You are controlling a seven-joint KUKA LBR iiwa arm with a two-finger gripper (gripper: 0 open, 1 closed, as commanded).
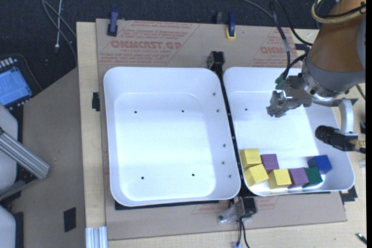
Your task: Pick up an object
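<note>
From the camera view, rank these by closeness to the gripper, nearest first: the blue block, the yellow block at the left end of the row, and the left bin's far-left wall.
Measured from the gripper:
1. Yellow block, down-left of it, at the row's left end in the right bin.
2. Blue block, down-right of it, at the row's right end; slightly farther, close to the yellow.
3. Left bin's far-left wall, clearly farthest, across the other bin.

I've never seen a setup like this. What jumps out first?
Probably the cluster of colored blocks, yellow, purple, blue and green, huddled along the near edge of the right bin. Above them, the grey arm with its orange band reaches in from the right, its tool over that bin's middle.
</note>
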